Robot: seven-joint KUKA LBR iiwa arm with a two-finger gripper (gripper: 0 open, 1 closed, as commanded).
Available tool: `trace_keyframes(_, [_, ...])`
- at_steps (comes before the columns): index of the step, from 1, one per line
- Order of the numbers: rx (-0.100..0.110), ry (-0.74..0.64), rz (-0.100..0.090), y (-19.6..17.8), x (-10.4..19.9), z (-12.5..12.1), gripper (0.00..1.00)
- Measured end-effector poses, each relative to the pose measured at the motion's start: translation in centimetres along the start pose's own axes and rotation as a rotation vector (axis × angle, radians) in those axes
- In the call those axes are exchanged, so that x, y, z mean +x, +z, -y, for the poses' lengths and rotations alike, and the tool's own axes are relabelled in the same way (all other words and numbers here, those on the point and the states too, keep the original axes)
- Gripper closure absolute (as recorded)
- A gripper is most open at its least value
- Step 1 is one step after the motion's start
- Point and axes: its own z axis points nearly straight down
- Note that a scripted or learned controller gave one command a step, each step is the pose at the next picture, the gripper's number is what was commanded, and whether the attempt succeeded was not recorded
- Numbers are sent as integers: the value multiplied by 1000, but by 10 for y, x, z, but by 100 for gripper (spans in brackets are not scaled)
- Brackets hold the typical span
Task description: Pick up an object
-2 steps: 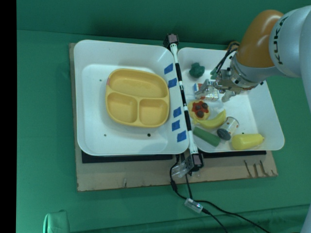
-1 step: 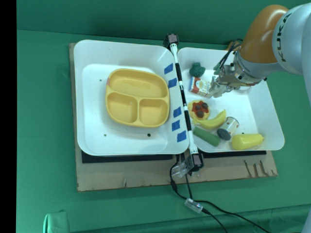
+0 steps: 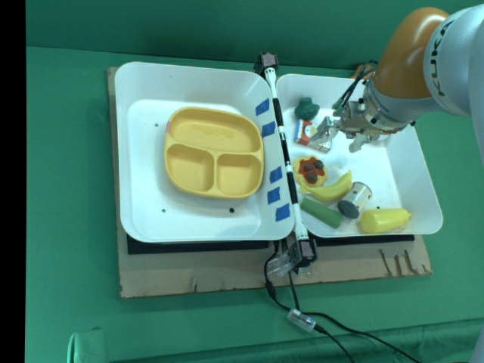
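Note:
The right bin (image 3: 412, 169) holds several small items. A green broccoli piece (image 3: 306, 108) lies at its far left, with a small red and white object (image 3: 305, 132) just below it. Nearer the front are a fruit tart (image 3: 311, 171), a banana (image 3: 334, 187), a green cucumber (image 3: 321, 212), a small can (image 3: 354, 200) and a yellow lemon-shaped piece (image 3: 384, 219). My gripper (image 3: 339, 137) hangs over the bin's upper middle, just right of the red and white object. It is open, with nothing between its fingers.
The left bin (image 3: 144, 203) holds a yellow divided plate (image 3: 214, 151). A black and white bar with blue tape marks (image 3: 281, 153) runs between the bins. Cables (image 3: 302, 320) trail off the cardboard base at the front.

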Motion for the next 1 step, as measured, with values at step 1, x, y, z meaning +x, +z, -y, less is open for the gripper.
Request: trace_keyframes(1, [13,-11,-4,18,-2,-56,0])
